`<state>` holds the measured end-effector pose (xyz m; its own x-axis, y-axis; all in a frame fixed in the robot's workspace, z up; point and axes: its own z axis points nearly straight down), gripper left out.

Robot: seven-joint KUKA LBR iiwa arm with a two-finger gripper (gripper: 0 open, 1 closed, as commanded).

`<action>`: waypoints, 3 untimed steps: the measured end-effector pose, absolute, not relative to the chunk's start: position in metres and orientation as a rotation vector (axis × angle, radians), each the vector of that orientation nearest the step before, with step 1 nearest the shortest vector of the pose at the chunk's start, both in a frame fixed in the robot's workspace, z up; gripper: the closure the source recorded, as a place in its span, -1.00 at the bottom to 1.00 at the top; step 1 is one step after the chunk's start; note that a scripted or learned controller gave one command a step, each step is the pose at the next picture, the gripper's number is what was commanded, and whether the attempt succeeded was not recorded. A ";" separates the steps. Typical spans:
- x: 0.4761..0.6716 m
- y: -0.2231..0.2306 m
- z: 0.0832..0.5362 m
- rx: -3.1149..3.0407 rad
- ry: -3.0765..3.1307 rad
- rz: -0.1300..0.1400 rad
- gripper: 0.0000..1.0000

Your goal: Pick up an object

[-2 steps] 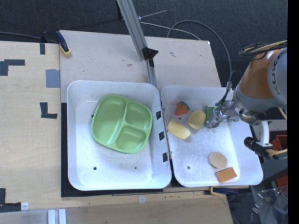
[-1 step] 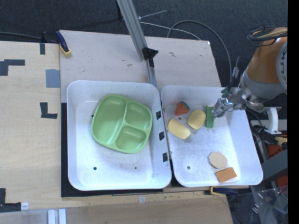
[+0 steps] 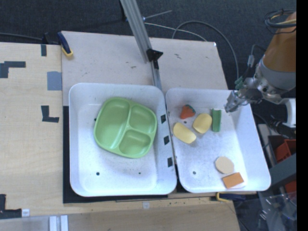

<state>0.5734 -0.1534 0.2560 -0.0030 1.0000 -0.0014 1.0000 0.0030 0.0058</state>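
Note:
The right bin (image 3: 250, 143) holds several toy foods: a red-orange piece (image 3: 187, 111), two yellow pieces (image 3: 202, 123) (image 3: 184, 133), a green stick (image 3: 216, 120), a tan round piece (image 3: 224, 165) and an orange block (image 3: 233, 180). My gripper (image 3: 232, 103) hangs at the bin's upper right edge, just right of the green stick and above it in the view. Nothing shows between its fingers.
The left bin (image 3: 82, 167) carries a green divided plate (image 3: 126, 127). A metal pole (image 3: 137, 20) slants down to the seam between the bins. Cables loop over the bench behind the right bin. The arm's orange band (image 3: 284, 52) is at the right edge.

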 end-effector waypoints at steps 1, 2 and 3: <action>0.572 -0.096 0.261 2.214 2.230 0.002 1.00; 0.574 -0.037 0.246 2.215 2.231 0.000 1.00; 0.577 0.022 0.248 2.215 2.232 0.000 1.00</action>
